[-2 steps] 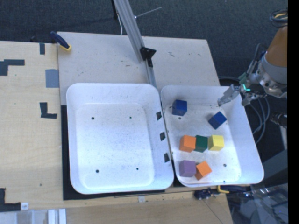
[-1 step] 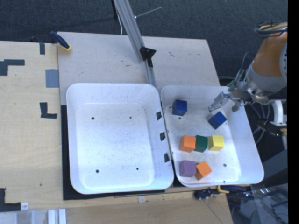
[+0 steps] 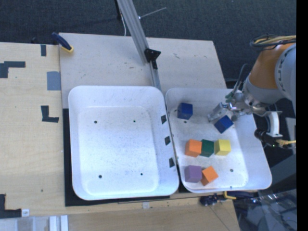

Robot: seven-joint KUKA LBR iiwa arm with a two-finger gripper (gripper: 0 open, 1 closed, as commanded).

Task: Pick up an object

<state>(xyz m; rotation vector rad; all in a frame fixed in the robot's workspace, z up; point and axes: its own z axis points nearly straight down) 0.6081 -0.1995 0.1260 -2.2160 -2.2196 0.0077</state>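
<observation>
Pale wooden bench over dark carpet, two shallow white plastic bins side by side. Left bin speckled. Right bin holds small matte cubes: blue cube at far left; orange cube, green cube, yellow cube touching in row; purple cube and second orange cube near edge. No legible writing. Gripper at far right of right bin, fingers clamped on second blue cube, tilted.
</observation>
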